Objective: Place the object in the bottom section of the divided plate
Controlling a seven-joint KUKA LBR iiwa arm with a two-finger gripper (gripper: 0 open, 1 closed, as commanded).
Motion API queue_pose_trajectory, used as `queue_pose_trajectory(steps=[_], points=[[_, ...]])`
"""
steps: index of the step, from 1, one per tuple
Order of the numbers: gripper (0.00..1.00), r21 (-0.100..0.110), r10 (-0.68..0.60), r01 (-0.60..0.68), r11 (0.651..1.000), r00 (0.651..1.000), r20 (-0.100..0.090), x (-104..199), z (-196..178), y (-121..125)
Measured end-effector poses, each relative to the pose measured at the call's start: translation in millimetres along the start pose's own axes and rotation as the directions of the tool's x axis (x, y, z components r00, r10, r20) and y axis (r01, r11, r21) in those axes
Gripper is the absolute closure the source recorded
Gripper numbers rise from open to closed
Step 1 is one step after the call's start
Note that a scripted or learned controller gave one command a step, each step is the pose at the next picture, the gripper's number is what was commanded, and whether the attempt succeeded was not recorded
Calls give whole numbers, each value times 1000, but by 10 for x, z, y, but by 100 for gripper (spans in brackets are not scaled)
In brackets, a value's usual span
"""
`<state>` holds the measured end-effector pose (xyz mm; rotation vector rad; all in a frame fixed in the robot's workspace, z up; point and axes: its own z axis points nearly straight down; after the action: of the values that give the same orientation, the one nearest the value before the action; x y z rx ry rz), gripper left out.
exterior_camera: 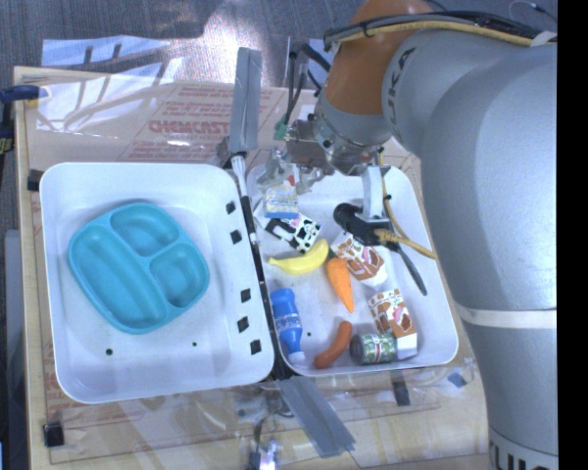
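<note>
The object your task means is not settled yet: the jaws (292, 169) hang over the far left corner of the right bin (433, 333), just above a small clear packet (280, 200), and you cannot tell whether they are clenched or released. The divided plate (137, 264) lies bare in the left bin (69, 189). Beware the crowding: the banana (300, 259) and black-and-white toy (300, 230) sit close, so a grasp could slip or snag a neighbour.

A bulky grey arm (490, 155) with an orange band (367, 52) and black and yellow cables (441, 27).
</note>
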<state>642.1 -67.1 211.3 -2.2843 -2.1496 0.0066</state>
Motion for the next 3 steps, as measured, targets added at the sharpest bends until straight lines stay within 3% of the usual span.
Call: queue_pose_trajectory(steps=[1, 2, 3], points=[[100, -1, 162, -162, 987, 987, -1, -361, 840, 172], [100, 0, 215, -216, 976, 976, -20, 411, 373, 130], [100, 1, 195, -195, 981, 981, 0, 1061, 203, -295]])
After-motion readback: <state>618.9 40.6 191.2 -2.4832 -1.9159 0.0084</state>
